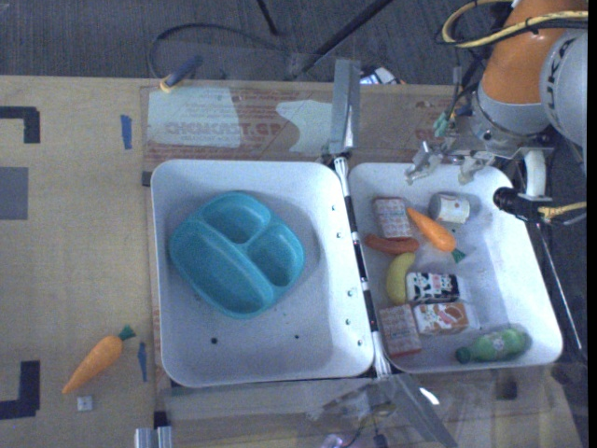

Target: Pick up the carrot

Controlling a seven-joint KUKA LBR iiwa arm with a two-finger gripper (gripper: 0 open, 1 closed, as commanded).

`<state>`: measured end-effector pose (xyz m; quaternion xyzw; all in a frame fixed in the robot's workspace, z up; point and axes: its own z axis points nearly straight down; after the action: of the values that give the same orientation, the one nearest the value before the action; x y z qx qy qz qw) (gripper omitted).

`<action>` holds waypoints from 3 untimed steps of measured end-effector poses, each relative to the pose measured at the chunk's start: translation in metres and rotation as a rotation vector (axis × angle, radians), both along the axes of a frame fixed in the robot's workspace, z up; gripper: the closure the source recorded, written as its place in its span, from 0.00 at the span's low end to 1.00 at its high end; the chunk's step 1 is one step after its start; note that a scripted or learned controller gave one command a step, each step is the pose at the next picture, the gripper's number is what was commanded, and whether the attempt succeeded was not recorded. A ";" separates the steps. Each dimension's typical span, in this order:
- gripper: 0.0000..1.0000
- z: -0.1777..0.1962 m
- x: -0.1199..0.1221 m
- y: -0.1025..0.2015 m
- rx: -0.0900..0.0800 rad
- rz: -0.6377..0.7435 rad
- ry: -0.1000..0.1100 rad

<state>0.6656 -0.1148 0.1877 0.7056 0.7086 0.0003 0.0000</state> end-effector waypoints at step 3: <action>1.00 -0.094 0.003 -0.026 -0.002 -0.060 -0.004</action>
<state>0.6683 -0.1407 0.0936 0.7265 0.6871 0.0010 0.0019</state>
